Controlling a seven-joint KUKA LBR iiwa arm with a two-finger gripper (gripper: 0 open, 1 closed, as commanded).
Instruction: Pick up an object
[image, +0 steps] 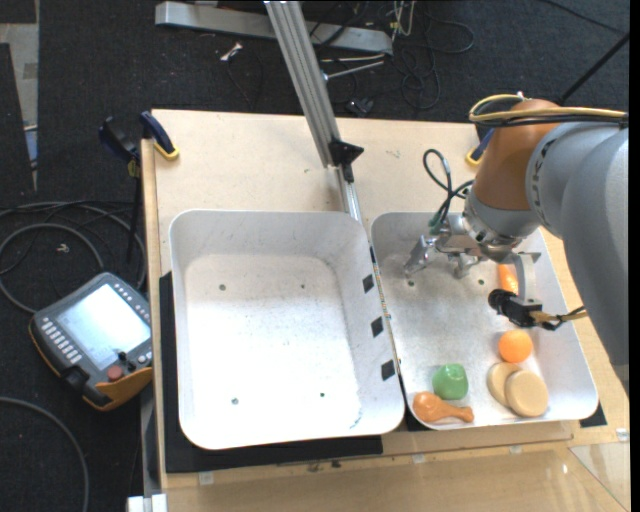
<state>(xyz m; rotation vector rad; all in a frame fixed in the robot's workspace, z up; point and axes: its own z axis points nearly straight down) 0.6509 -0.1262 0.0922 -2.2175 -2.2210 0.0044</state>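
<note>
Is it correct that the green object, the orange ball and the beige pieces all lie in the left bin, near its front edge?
Not quite: the bin is wrong. The camera view shows the green object, the orange ball and the beige pieces in the right bin, near its front edge. The left bin holds none of them.

Brightness: even and fairly bright over the bench (260, 165); the surrounding floor (70, 80) reads dark.
Glare: the left bin (200, 235) is near washed-out white, and a pale sheen lies on the bench's lower right corner.
Shadows: soft and short under the arm (560, 170).
Sharpness: slightly soft overall, with grainy fine detail.
</note>
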